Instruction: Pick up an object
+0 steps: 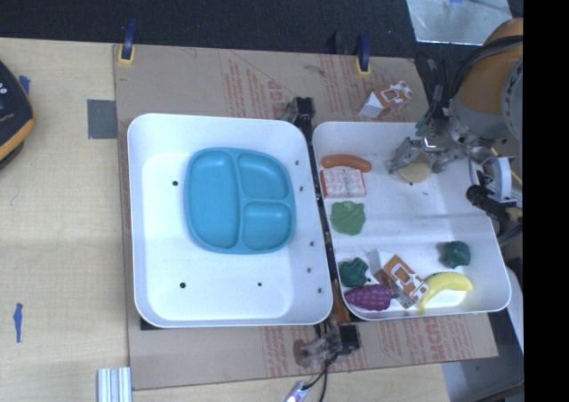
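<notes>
My gripper (414, 156) hangs low in the far part of the right bin (418, 213), reached in from the right, with my grey arm and its orange band (489, 71) above it at the frame's edge. Its 2 fingers look splayed to either side, and a pale tan, roundish object (414, 172) lies just under them; I cannot tell whether the fingertips touch it, and nothing sits clamped between them.

The right bin carries most of the loose pieces. A sausage (346, 162) lies near its far left corner, with a red-and-white packet (343, 182) just beside it on the near side and a light green leafy piece (348, 217) nearer still. Along the near wall sit a dark green piece (353, 271), a purple grape-like bunch (368, 297), an orange-and-white wrapper (403, 278) and a yellow banana (445, 285), close together. Another dark green piece (456, 254) rests apart, toward the right wall.

The left bin (151, 213) holds 1 blue divided plate (240, 199) with 3 compartments, lying flat near the middle.

A second orange-and-white wrapper (388, 100) lies outside the bins on the brown cardboard sheet (222, 80), just beyond the right bin's far edge. 2 clamps pin the sheet's far edge to the wooden bench (53, 258).
</notes>
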{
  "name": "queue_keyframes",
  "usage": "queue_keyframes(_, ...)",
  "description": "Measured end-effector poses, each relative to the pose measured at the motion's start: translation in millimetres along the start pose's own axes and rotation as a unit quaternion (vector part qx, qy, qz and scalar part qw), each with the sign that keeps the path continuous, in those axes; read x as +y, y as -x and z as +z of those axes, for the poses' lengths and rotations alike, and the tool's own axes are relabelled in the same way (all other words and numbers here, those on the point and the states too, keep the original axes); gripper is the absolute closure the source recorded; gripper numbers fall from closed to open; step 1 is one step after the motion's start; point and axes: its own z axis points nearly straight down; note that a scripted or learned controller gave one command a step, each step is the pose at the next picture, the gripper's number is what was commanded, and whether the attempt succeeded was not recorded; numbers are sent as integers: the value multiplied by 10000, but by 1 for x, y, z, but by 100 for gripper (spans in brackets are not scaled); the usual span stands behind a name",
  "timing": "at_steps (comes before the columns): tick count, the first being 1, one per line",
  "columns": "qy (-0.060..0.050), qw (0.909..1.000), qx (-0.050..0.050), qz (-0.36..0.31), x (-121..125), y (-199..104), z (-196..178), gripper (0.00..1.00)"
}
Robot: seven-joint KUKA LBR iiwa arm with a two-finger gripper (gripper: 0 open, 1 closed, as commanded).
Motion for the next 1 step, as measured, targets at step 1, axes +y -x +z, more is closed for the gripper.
queue_keyframes(1, -8, 10000, 3, -1, 0, -4, 0, 0)
